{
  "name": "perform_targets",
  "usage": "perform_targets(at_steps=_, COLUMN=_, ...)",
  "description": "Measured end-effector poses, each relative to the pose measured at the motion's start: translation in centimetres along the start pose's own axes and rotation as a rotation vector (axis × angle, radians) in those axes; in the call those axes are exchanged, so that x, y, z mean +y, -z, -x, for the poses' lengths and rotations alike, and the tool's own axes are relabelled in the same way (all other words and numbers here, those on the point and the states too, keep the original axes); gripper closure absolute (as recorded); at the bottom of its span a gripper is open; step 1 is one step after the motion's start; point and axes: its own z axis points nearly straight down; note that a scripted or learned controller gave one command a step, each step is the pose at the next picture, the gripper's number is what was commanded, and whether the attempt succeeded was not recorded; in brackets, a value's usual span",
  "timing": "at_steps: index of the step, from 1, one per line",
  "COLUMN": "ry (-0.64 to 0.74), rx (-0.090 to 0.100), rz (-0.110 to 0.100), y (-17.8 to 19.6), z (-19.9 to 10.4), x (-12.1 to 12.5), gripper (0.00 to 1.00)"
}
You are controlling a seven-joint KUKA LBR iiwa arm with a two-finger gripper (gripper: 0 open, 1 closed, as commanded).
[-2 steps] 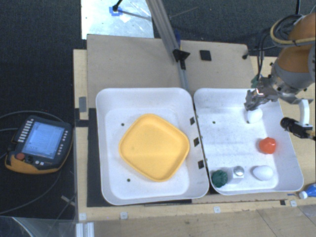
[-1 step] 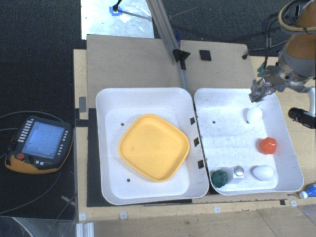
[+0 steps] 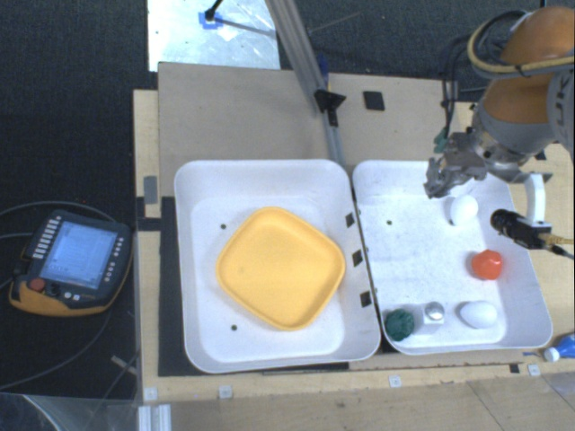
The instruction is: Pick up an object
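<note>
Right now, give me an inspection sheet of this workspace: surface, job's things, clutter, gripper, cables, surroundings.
Surface: bench bearing two white bins side by side, left bin and right bin.
Job's things: in the right bin, a white egg-shaped object at the top, an orange ball, a second white egg, a small silver object and a dark green object along the near wall. Yellow plate lies in the left bin.
Clutter: nothing seen.
Gripper: gripper above the right bin, just left of the upper white egg; finger state cannot be told.
Cables: black cables loop by the arm; a cable runs from the pendant.
Surroundings: teach pendant on dark floor, left of bench.
</note>
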Motion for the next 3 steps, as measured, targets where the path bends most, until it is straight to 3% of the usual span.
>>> perform_targets(at_steps=3, ry=0.0, rx=0.0, rz=0.001, y=-2.2, z=-15.0, x=-4.2, gripper=1.0)
